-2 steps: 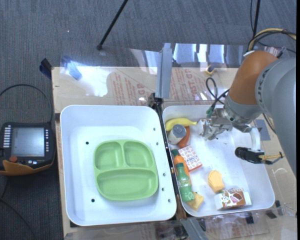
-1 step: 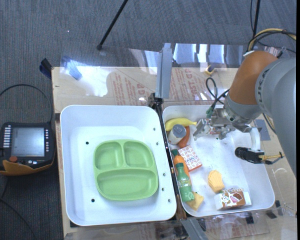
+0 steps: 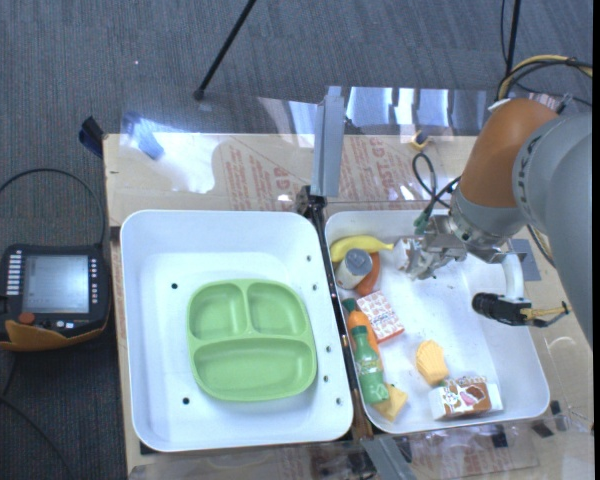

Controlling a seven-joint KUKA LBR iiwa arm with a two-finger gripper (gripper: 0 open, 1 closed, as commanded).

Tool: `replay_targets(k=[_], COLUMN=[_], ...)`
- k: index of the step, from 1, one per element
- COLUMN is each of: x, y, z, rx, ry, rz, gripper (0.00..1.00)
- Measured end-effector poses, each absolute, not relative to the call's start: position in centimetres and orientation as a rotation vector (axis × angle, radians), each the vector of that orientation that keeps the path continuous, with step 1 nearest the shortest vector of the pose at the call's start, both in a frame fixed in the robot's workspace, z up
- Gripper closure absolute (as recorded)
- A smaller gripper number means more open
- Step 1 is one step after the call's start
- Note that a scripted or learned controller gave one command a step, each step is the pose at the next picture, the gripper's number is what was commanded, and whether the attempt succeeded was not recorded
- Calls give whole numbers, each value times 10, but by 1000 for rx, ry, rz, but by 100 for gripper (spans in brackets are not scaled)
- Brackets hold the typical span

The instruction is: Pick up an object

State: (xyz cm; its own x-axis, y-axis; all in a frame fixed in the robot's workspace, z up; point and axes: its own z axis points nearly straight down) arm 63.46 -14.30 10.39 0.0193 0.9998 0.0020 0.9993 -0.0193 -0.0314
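**A:** How should it go about the pick?

**B:** Choose one thing that lies apart. In the right shallow white bin (image 3: 536,383), the small carton with a brown-and-red picture (image 3: 465,397) at the near edge and the pale orange wedge-shaped toy (image 3: 431,361) just behind it have bare floor round them. I'd say those suit a straight drop better than the crowd along the left wall.

**A:** What is in that crowd?

**B:** From near to far: a green bottle with a yellow foot (image 3: 370,368) lying lengthwise, an orange carrot-like piece (image 3: 356,320) at its far end, a white-and-red printed packet (image 3: 380,315) beside that, then a grey-capped little jar (image 3: 357,264) on something orange, and a yellow banana (image 3: 358,245) against the far wall. They touch or overlap, so I judge fingers could snag two at once.

**A:** And the pincer?

**B:** The pincer (image 3: 421,259) hangs over the far part of the right bin, near the banana and jar, with nothing visible in it. Whether its fingers stand apart or together I cannot tell.

**A:** The left white bin (image 3: 145,268)?

**B:** It holds a light green three-section plastic plate (image 3: 251,339), lying flat, its sections bare.
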Motion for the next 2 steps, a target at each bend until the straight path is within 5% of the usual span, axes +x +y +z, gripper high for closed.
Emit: replay_targets(k=[1, 2], x=[635, 635], y=[-143, -143], z=[104, 109], rx=[-2225, -2220], ry=[-2184, -2185], rz=[33, 37], gripper=[0, 100])
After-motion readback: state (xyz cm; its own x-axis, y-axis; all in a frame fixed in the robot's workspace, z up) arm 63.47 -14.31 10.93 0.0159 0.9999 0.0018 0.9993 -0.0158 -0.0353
